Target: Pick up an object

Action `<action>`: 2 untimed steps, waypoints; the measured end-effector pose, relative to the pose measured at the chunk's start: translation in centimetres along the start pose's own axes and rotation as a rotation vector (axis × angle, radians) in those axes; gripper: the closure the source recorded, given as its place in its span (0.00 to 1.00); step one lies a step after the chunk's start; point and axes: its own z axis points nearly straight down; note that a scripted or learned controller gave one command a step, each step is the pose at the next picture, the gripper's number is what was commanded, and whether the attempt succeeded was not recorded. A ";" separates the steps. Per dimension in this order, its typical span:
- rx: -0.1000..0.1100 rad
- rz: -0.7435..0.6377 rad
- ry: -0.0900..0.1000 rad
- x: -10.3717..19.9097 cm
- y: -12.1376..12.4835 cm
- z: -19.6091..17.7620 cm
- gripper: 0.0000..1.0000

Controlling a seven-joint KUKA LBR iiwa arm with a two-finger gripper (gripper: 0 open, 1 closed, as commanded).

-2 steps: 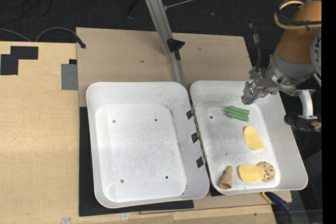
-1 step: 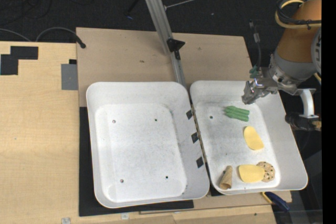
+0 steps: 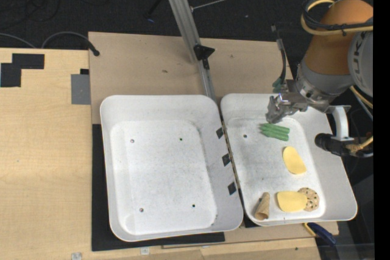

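Just above green piece (image 3: 275,131) in right bin (image 3: 341,204), fingers (image 3: 275,111) blurred; grip state unreadable.

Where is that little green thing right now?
The green piece lies in the right-hand white bin, toward its far end, just below the robot's hand and above a yellow slice.

Two shallow white plastic bins (image 3: 122,108) are showing dark speckles. Lying in the right one are a bright green ridged strip (image 3: 275,131), two pale yellow slices (image 3: 294,160), a tan brown-spotted cookie (image 3: 309,198) and a beige waffle-patterned cone (image 3: 262,206).
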 end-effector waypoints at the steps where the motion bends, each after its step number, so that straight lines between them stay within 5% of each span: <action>1: 0.001 -0.001 0.000 5.5 -0.6 -0.3 1.00; 2: 0.002 -0.001 0.000 10.3 -1.9 -1.2 1.00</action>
